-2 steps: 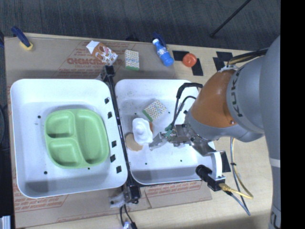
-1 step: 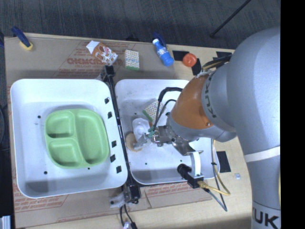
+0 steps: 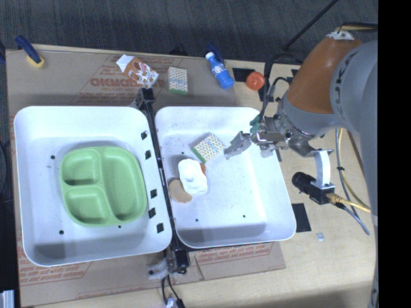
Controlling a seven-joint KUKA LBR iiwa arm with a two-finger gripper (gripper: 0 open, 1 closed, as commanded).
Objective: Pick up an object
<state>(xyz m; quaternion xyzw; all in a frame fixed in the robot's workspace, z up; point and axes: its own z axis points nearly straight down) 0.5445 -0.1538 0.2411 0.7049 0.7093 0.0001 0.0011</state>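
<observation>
Hand [image 3: 236,145] grip unclear | beside patterned box [image 3: 209,147] | white object [image 3: 192,176] near

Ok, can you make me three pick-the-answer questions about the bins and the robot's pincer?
1. Where is the green tray?
A. in the left bin
B. in the right bin
C. on the bench behind the bins

2. What colour is the bottle behind the bins?
A. red
B. blue
C. yellow

3. What is the pincer doing?
A. lifting the green tray
B. resting on the bench outside the bins
C. hanging over the right bin beside the small patterned box

Answers:
1 A, the tray lies inside the left bin.
2 B, the bottle is blue with a white cap.
3 C, the pincer sits over the right bin, just right of the box, with nothing seen between its fingers.
</observation>
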